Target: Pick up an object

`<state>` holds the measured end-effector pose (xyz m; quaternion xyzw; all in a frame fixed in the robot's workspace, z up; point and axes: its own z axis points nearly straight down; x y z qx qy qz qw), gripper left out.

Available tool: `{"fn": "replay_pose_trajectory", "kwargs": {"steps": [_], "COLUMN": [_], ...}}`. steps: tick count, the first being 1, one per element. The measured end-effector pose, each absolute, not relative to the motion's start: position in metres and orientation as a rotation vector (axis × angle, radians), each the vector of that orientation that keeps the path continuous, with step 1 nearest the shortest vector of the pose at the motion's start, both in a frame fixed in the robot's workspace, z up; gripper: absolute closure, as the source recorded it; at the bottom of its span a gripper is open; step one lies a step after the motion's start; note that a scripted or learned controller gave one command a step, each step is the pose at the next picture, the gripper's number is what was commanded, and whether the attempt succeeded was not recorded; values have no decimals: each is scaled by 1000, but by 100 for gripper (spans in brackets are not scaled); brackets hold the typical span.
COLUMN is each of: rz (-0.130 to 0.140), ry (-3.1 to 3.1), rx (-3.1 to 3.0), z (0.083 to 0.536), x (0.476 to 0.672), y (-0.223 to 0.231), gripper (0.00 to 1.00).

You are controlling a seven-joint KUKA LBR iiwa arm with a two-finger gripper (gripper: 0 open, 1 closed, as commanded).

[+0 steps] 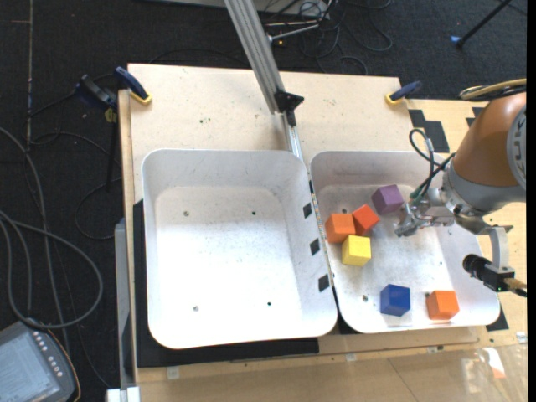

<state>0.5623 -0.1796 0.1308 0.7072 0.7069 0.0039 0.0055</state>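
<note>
Fingers (pixel 408 225) of the two-finger gripper (pixel 405 227) are being held low in the right white bin (pixel 469 312); their spread cannot be told. Nothing is being gripped: the small purple cube (pixel 388 197) is sitting just beside them, unlifted.

Six cubes (pixel 356 249) lie in the right bin (pixel 469 312) (claw (pixel 408 224) beside them).

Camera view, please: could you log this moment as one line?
gripper: in right bin, beside purple cube | held: nothing seen | phase: approach
</note>
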Motion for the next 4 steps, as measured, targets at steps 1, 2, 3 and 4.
{"fn": "replay_pose_trajectory", "kwargs": {"steps": [1, 2, 3, 4], "rz": [3, 6, 4, 1], "ry": [2220, 2219, 2220, 2229], "rx": [2216, 2213, 2213, 2215], "z": [174, 238, 281, 275], "x": [560, 559, 560, 546], "y": [-180, -178, -178, -131], "gripper": [100, 100, 100, 100]}}
